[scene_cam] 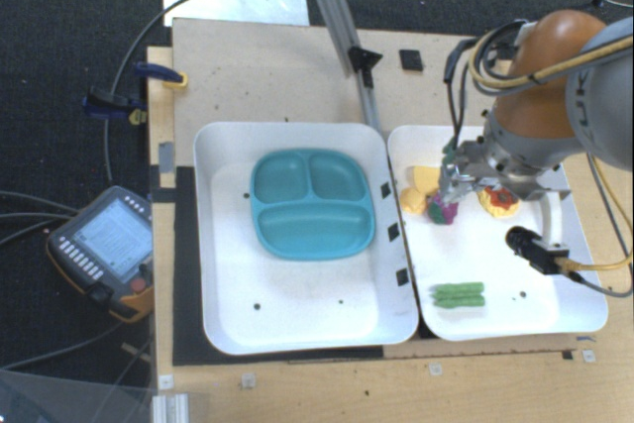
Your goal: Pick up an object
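Purple and small, the toy sits directly under my gripper, which is down low in the right bin. I cannot tell from this slanted view how the hand is set, nor whether it has anything in it; the wrist and its cables hide the tips. Taking that purple toy as my landmark: a yellow piece lies just beside it, toward the left bin, touching or nearly so. A red and yellow toy lies on its other side, partly under the arm. A green bean pod lies well apart from it, toward the near edge. Farther out, a blue divided plate rests in the left bin.

My worry is crowding. With the yellow piece so close, I judge the hand could catch two things, or nudge the purple toy aside and come up with nothing.
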Robot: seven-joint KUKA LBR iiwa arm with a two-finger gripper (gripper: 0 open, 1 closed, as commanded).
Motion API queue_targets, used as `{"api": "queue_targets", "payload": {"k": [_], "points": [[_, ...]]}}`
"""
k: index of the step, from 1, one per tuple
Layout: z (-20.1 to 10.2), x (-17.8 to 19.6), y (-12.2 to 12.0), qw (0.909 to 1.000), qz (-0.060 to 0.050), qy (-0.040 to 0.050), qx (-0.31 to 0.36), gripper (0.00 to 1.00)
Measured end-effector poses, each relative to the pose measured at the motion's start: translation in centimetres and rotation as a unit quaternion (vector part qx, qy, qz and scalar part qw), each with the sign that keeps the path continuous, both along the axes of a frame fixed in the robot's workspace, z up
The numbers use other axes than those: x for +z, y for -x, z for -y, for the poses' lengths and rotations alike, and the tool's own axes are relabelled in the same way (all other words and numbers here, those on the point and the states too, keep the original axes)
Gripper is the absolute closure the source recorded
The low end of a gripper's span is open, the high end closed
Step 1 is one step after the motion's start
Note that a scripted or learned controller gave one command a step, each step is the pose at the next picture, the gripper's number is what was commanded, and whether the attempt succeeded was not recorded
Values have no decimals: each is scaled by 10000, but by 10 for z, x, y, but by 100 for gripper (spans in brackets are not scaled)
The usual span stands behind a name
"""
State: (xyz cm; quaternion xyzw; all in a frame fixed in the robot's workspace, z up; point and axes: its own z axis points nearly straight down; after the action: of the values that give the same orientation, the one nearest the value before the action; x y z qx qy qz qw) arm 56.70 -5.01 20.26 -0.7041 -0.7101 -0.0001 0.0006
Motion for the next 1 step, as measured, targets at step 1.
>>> {"api": "queue_targets", "payload": {"k": [1], "points": [[-44,6,9,10000,4,-5,7,100]]}}
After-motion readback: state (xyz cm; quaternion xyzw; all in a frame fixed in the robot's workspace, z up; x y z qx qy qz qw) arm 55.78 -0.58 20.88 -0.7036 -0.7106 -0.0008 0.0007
